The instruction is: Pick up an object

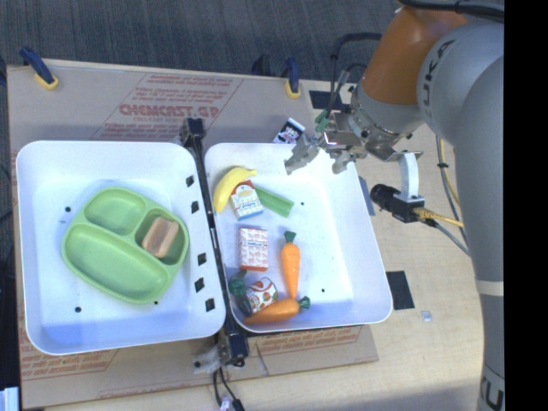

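My gripper (321, 161) hangs open over the far right part of the right bin (360, 229), with nothing between its fingers. Its left fingertip (298, 159) is above bare bin floor, a little right of a yellow banana (228, 185). Next to the banana lie a small carton (247, 201) and a green stick-shaped piece (276, 201). Further forward are an orange-and-white carton (253, 248), an upright-lying carrot (291, 265), a round red-and-white item (260, 293) and a second carrot (274, 312) at the near wall.
The left bin (43, 178) holds a green divided plate (120, 247) with a brown piece (160, 235) in one compartment. A black divider (202, 204) runs between the bins. Cables and a black fitting (396, 200) sit just right of the right bin.
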You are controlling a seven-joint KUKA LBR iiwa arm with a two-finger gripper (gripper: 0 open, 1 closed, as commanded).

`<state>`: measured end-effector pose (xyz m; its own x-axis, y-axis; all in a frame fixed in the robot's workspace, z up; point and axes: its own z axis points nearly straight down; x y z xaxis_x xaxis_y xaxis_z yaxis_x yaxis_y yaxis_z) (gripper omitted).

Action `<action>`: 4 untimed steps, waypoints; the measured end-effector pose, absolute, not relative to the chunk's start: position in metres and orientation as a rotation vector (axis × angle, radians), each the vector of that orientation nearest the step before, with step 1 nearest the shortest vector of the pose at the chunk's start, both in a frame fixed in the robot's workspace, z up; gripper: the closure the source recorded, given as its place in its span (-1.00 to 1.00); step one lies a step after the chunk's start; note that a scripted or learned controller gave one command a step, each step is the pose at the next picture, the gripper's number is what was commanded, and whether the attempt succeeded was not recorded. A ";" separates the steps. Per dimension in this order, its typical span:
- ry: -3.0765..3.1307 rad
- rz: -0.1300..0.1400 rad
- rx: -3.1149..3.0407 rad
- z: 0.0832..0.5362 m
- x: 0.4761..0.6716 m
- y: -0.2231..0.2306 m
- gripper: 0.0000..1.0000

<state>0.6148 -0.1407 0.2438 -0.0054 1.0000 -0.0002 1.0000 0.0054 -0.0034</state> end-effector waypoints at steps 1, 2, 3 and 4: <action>-2.228 -0.001 -2.213 0.289 0.549 -0.085 -1.00; -2.226 0.005 -2.214 0.214 0.499 -0.119 -1.00; -2.225 0.007 -2.210 0.099 0.548 -0.155 -1.00; -2.232 0.008 -2.206 0.110 0.549 -0.156 1.00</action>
